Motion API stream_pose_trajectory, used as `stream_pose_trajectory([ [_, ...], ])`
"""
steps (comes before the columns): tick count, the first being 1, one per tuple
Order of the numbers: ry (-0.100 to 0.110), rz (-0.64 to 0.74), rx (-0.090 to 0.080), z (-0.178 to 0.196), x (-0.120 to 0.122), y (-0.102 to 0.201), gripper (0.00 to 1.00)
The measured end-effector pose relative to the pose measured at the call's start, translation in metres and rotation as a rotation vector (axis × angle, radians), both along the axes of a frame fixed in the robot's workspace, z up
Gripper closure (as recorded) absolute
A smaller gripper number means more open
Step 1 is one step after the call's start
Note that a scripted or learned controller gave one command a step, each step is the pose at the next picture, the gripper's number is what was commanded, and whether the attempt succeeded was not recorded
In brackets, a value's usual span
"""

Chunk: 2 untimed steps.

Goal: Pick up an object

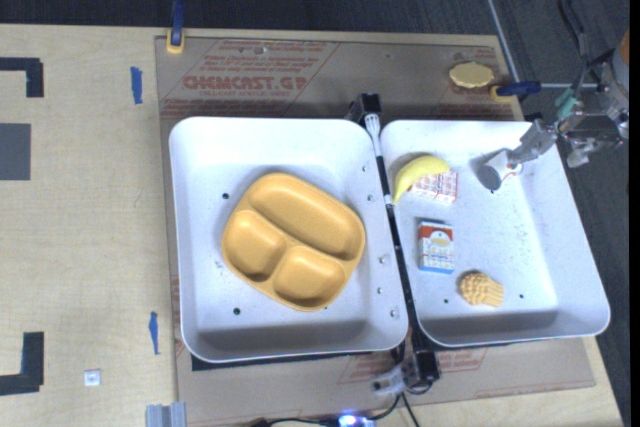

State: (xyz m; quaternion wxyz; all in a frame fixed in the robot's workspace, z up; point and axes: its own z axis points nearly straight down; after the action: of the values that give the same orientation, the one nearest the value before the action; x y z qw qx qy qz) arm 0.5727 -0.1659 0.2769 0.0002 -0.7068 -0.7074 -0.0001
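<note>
The tool [497,167], grip state unclear, hangs over the right bin [560,245] near a yellow banana [415,170].

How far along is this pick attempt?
Nothing looks picked yet. The gripper hangs over the right bin, upper part, with no object seen between its fingers. The banana, two small cartons and the cookie lie in that bin; the yellow tray sits in the left bin. Descent, grasp and lift remain.

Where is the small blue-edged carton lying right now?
In the camera view, the blue-edged carton lies flat in the right bin, near its left wall, between the red-and-white packet above and the waffle-textured cookie below.
</note>
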Motion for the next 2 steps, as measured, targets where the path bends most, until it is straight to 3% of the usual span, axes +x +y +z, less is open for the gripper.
stream_pose_trajectory([
  [1,0.001,-0.001,0.0,-0.162,-0.007,0.034,0.0],
  [2,-0.015,-0.001,-0.002,-0.187,-0.054,0.046,0.0],
])
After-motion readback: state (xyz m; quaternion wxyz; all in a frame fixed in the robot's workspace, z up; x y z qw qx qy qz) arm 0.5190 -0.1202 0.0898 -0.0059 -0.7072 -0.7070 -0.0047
